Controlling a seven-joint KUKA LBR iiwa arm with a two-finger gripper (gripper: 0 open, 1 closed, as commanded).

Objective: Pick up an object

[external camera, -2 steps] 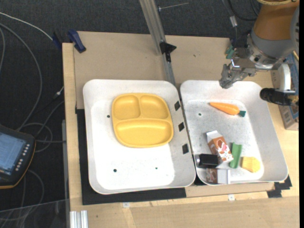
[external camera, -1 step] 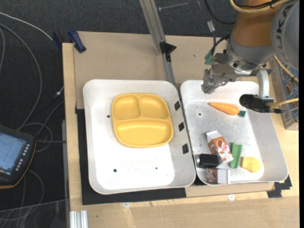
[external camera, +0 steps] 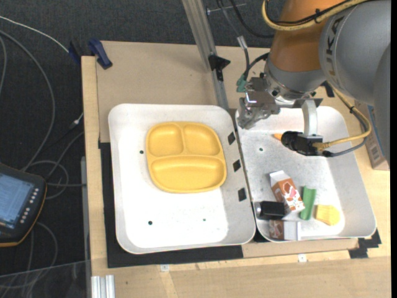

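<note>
Blue clamp (external camera: 99,53) on bench corner; handheld pendant (external camera: 17,200) on floor, left.

The arm (external camera: 347,36) runs off the frame's top and right edges; small items (external camera: 282,230) at the right bin's near rim stay indistinct.

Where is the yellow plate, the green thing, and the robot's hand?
yellow plate (external camera: 185,156): camera view, on the ridge between its compartments.
green thing (external camera: 308,199): camera view, on its middle, in the right bin.
hand (external camera: 251,113): camera view, at its lower tip.
</note>
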